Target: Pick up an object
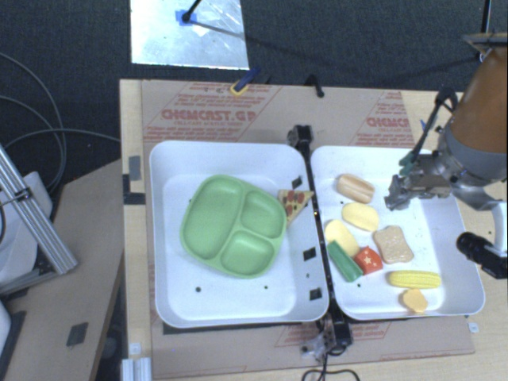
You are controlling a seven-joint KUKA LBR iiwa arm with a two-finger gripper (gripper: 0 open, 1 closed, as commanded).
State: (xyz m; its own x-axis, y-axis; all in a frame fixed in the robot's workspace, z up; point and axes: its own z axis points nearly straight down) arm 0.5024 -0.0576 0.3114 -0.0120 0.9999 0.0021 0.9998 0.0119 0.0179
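We saw a cardboard sheet [238, 109] with red lettering covering the bench in the middle of the frame, with dark carpet [63, 22] behind it and a shiny metal plate [186, 22] on that carpet at the upper left. Two shallow white bins sat side by side on the cardboard. The left bin [178, 296] held a green divided plate [232, 225], and a toy pizza slice [294, 203] lay just beside the plate at the bin's right edge. The right bin [456, 292] held a cluster of toy foods: a hot dog bun [355, 186] near its upper left, a pale yellow piece [360, 216] below that, a second yellow piece [340, 235] touching a green stick [344, 261], a red piece [368, 259], a slice of bread [394, 244], a corn cob [414, 279] and a small orange piece [414, 300] at the lower right. The gripper [401, 193] hung over the upper right part of that bin, to the right of the hot dog bun and apart from it. We could not tell how far its fingers were open, and nothing showed between them.
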